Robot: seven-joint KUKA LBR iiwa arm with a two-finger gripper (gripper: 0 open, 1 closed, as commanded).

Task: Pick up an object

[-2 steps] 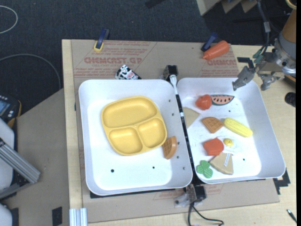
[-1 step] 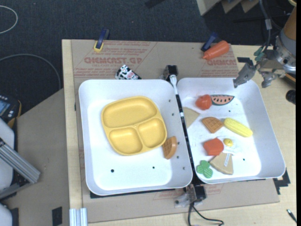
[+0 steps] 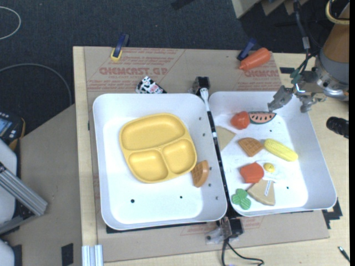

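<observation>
My gripper [image 3: 292, 101] hovers over the far edge of the right bin [image 3: 316, 148], open, with nothing between its fingers. Just left of it lie a watermelon slice [image 3: 260, 117] and a red tomato [image 3: 240, 120]. Nearer the front of that bin are a waffle piece [image 3: 251, 146], a yellow corn cob [image 3: 280, 149], a red chunk [image 3: 252, 172], a small yellow piece [image 3: 269, 168], a tan wedge [image 3: 265, 194] and a green broccoli [image 3: 241, 199].
The left bin [image 3: 111, 193] holds a yellow divided plate [image 3: 158, 147] and a brown pastry [image 3: 200, 173] beside it. On the bench behind the bins lie an orange carrot [image 3: 255, 59] and a black-and-white toy [image 3: 150, 86].
</observation>
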